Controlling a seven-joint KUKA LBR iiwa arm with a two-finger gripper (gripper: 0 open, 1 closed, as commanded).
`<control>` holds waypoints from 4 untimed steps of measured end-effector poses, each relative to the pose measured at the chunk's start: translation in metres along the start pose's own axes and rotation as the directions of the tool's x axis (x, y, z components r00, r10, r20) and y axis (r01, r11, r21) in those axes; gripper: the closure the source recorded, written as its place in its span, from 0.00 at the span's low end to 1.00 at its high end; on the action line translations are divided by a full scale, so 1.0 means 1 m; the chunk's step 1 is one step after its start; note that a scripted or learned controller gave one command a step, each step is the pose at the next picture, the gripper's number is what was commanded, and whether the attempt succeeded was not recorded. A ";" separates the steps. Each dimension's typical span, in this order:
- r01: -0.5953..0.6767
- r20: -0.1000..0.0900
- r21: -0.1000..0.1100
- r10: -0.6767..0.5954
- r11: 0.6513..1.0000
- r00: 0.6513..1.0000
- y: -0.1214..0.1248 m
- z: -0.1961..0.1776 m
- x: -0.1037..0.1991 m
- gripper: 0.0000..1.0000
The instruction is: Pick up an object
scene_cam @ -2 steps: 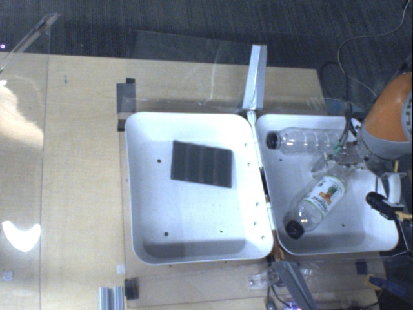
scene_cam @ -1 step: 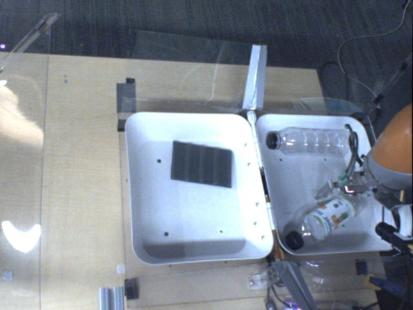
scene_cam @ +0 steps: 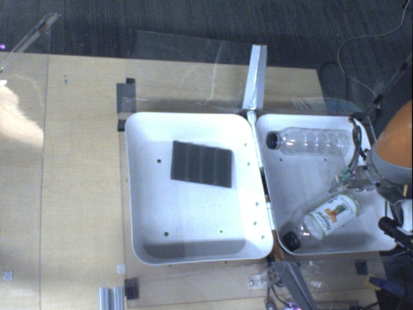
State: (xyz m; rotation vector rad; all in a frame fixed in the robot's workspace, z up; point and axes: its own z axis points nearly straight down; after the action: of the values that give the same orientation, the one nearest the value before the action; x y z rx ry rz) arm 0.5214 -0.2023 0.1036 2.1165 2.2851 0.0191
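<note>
Camera view: worktop (scene_cam: 71,192), two white bins. Left bin (scene_cam: 145,237) holds a dark flat pad (scene_cam: 201,164). Right bin (scene_cam: 303,247): clear bottle (scene_cam: 310,141), labelled bottle (scene_cam: 326,217). End effector (scene_cam: 352,181) sits just above the labelled one; grip state I can't tell. I'd call it approach; next needs descent and closing.

Pale wooden bench (scene_cam: 71,173), dark, perhaps carpeted floor (scene_cam: 161,5)

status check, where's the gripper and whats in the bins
Gripper low in right bin, beside labelled bottle. Clear bottle lies at far wall. Dark pad in left bin.
</note>
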 end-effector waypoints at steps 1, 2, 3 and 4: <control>0.291 -0.013 0.016 -0.290 0.957 0.957 -0.004 -0.009 -0.003 1.00; 0.290 -0.014 0.016 -0.290 0.957 0.957 -0.004 -0.009 -0.003 0.00; 0.291 -0.009 0.009 -0.291 0.957 0.957 -0.001 -0.021 -0.003 1.00; 0.291 -0.009 0.009 -0.291 0.957 0.957 -0.001 -0.021 -0.003 0.00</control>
State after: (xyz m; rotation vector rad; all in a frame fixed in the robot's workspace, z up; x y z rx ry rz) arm 0.5202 -0.2054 0.1245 1.7631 2.5812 0.0090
